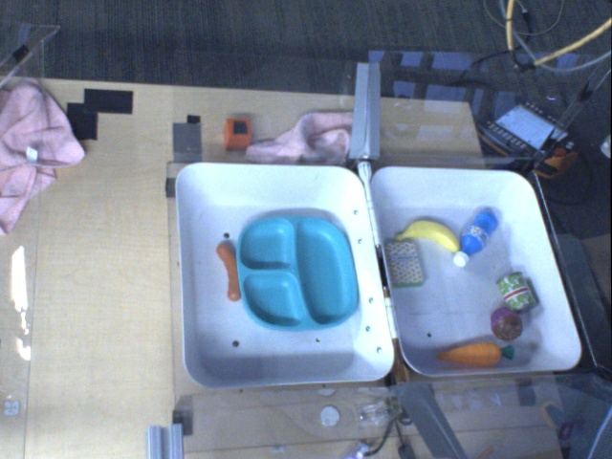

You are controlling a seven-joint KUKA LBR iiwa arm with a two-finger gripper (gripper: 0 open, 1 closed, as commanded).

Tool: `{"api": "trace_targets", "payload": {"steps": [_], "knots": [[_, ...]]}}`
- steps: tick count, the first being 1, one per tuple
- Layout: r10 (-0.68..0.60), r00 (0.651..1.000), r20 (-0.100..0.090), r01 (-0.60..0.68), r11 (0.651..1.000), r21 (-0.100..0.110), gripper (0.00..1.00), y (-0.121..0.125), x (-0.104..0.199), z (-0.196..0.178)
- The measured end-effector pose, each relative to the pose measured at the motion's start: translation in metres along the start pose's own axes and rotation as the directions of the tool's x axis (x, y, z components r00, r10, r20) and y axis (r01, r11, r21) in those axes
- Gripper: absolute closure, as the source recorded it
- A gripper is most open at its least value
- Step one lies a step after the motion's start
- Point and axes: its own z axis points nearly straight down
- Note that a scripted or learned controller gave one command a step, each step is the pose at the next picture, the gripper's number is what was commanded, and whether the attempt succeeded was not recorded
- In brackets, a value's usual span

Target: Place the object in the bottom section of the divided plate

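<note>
A blue divided plate (298, 271) lies in the middle of the left white bin (206, 352). It has two small sections on its left and one long section on its right. An orange sausage-shaped toy (229, 270) lies on the bin floor just left of the plate. The right white bin (550, 247) holds a yellow banana (429, 234), a small blue bottle (477, 233), a patterned sponge-like block (404, 262), a green can (516, 292), a dark red round fruit (506, 324) and an orange carrot (471, 355).
A pink cloth (304, 140) lies behind the left bin, beside a small orange block (237, 130). Another pink cloth (33, 146) rests at the bench's far left. A metal divider post (361, 113) stands between the bins at the back.
</note>
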Motion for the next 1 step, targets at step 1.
{"api": "trace_targets", "payload": {"steps": [1], "knots": [[0.003,1.000,0.003,-0.003,1.000,0.010,1.00,-0.0020,0.0022,-0.0096]]}}
